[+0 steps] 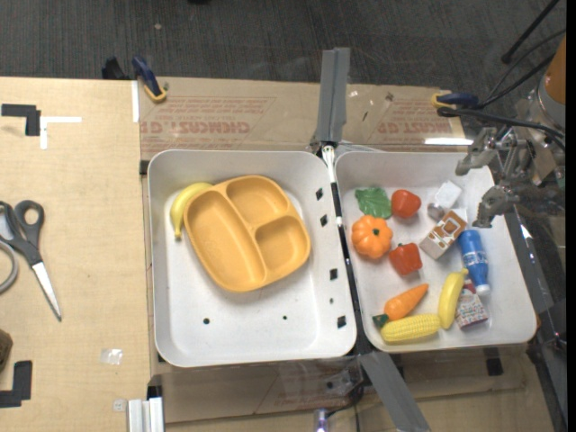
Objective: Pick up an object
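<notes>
A pale wooden desk carries two shallow white bins side by side on sheets of cardboard, with dark carpet beyond its far edge. Nearest the camera, in the right bin, lie a corn cob, a carrot, a yellow banana and a small printed carton, all crowded at the front wall. Behind them sit a blue bottle, a red pepper, a small pumpkin and a brown-and-white carton, then a tomato and a green leafy piece. These loose toy foods are the likely pick candidates, gathered in the bin nearest the arm. The left bin holds an orange divided plate with a second banana tucked against its rim. Scissors lie on the desk at the left, partly cut off. At the right bin's far right rim, the end effector hangs over the wall, touching no object; tangled with cables, whether it is open or closed cannot be told, and nothing shows between its fingers.
</notes>
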`<state>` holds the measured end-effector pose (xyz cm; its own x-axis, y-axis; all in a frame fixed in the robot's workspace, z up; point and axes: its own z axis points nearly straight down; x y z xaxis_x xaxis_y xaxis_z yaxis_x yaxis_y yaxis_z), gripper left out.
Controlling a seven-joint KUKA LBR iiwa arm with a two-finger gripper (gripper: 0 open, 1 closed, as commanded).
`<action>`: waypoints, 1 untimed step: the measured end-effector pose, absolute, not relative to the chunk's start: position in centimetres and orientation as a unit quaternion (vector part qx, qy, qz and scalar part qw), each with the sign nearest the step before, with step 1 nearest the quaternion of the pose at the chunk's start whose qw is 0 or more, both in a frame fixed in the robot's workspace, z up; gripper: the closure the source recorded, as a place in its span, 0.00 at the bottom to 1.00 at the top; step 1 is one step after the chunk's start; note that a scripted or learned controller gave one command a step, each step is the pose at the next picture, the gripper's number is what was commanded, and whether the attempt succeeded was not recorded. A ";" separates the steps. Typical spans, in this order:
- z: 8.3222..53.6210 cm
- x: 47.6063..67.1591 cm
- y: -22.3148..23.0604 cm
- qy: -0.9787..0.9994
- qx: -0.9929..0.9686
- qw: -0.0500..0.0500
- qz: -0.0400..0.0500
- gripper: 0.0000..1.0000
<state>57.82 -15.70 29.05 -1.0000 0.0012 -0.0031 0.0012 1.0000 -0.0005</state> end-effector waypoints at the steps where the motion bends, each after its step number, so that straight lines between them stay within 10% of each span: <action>1: 16.5 60.6 -20.7 1.000 0.024 0.001 0.000 0.00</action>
